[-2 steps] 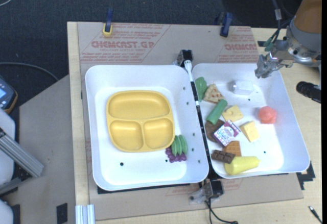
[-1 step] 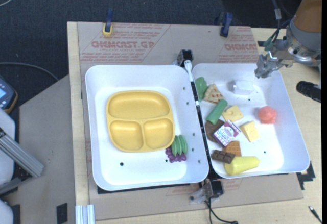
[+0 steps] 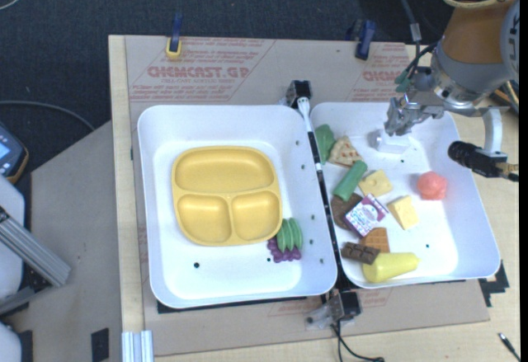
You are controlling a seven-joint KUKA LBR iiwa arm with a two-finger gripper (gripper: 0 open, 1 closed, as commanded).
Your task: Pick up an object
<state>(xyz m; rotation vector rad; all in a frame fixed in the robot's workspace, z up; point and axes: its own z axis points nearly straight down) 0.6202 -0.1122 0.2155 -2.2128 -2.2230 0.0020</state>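
My gripper [image 3: 398, 126] hangs over the far part of the right bin [image 3: 470, 216], above bare white floor and holding nothing that I can see. Toy food lies nearer the front of that bin: a pizza slice [image 3: 344, 152], a green pickle [image 3: 350, 180], a cheese wedge [image 3: 375, 184], a cheese cube [image 3: 403, 211], a pink ball [image 3: 431, 185], a purple-and-white packet [image 3: 365, 216], a chocolate bar [image 3: 360, 252] and a yellow banana-like piece [image 3: 389, 266]. The closest items, the pizza slice and cheese wedge, sit to the gripper's front left.
The left bin [image 3: 157, 212] holds a yellow three-compartment plate [image 3: 225, 193] with a bunch of purple grapes and green leaves [image 3: 287, 238] at its front right corner. A black clip [image 3: 299, 92] sits on the divider between the bins. Blue clamps [image 3: 363, 37] hold the board's far edge.
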